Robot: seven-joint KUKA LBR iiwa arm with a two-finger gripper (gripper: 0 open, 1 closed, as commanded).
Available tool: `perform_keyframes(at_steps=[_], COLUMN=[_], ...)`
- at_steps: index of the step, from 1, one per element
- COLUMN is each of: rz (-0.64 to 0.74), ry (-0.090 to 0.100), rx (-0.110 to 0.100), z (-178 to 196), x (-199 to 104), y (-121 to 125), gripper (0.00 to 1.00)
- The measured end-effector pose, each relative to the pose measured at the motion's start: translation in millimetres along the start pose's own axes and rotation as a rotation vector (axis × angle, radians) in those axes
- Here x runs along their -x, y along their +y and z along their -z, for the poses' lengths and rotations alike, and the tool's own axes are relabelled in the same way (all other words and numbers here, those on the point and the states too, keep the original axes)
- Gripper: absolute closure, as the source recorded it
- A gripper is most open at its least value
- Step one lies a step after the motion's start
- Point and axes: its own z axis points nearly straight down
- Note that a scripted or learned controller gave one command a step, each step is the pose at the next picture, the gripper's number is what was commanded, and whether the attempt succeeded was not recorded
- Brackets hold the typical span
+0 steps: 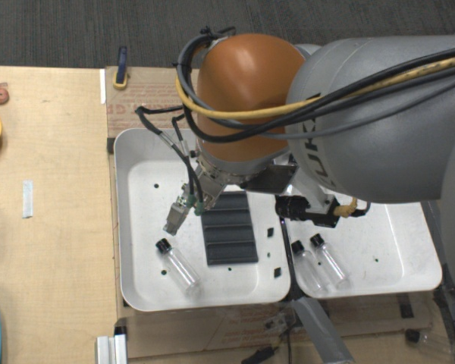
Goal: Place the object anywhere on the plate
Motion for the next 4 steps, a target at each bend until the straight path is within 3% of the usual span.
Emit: perform_keyframes(at_steps=[1,2,3,4], rz=[-0.524,-0.523,-0.355,-0.161], ry=[-0.002,-0.003,0.0,-0.001], rx=[0.002,-0.002,0.0,0.002], z=[43.0,50.6,26.3,31.9], x=[77.9,78.2,37.0,64.2], y=[56.9,57.0,-9.8,-23.8], gripper=[0.0,1.0,1.0,1.0])
